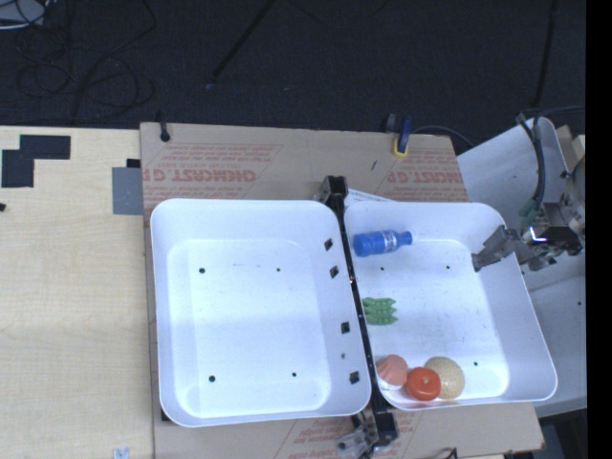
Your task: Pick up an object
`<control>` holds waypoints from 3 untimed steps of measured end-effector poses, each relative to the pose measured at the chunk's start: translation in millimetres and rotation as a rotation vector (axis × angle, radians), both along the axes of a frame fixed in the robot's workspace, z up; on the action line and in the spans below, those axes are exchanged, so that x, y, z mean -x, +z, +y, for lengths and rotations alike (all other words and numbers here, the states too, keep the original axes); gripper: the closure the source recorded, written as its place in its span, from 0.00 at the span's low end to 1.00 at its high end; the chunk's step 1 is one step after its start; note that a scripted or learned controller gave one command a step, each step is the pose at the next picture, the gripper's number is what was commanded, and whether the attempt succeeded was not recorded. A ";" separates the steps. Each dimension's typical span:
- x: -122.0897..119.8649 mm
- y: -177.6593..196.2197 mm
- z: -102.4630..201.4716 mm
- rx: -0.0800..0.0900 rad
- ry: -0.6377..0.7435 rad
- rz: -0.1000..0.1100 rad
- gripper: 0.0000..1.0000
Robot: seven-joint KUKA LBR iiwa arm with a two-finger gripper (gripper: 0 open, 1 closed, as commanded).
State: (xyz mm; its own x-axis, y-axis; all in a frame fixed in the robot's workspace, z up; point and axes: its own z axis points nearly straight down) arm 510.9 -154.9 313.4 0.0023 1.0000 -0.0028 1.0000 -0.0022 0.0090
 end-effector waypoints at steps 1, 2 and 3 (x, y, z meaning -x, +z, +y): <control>20.7 -2.5 -48.3 -0.001 -0.002 0.010 0.00; -28.6 -105.3 -57.5 -0.005 0.004 0.017 0.00; 29.9 -230.0 -57.7 -0.005 -0.001 0.012 0.00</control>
